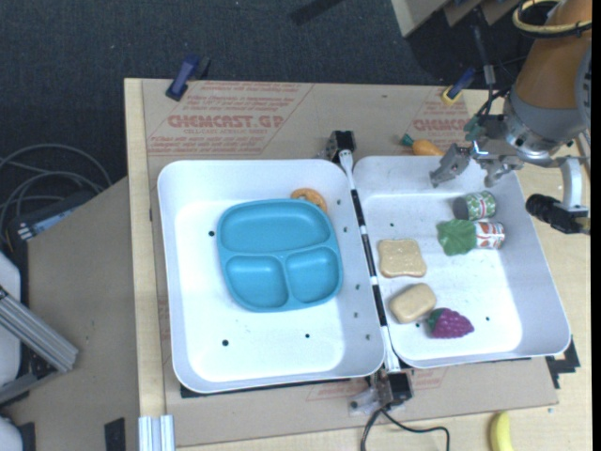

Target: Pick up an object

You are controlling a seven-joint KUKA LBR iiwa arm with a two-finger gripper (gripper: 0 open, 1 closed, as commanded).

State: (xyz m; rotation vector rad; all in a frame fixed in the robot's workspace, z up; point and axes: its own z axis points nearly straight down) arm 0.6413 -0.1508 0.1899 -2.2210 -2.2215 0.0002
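White plastic forms both bins: the left bin carries a blue divided tray with a small orange-brown piece at the tray's far edge, and the right bin carries the loose items. None has been lifted.

The gripper hangs over the far corner of the right bin with its fingers spread apart and nothing between them. A green-and-white can lies on its side just beside and below it, the nearest candidate. A second can with red on it lies touching a green leafy piece.

A slice of toast lies flat near the bin's left wall; a bread roll sits close to a bunch of purple grapes toward the near edge.

Judgement: the wrist is tilted inward, probably to clear the far rim while reaching down.

Open room: the bin's middle and right floor are bare, giving space to descend. The two cans and the leafy piece are crowded; a grasp there risks nudging a neighbour. The far wall stands near the first can, limiting approach from that side.
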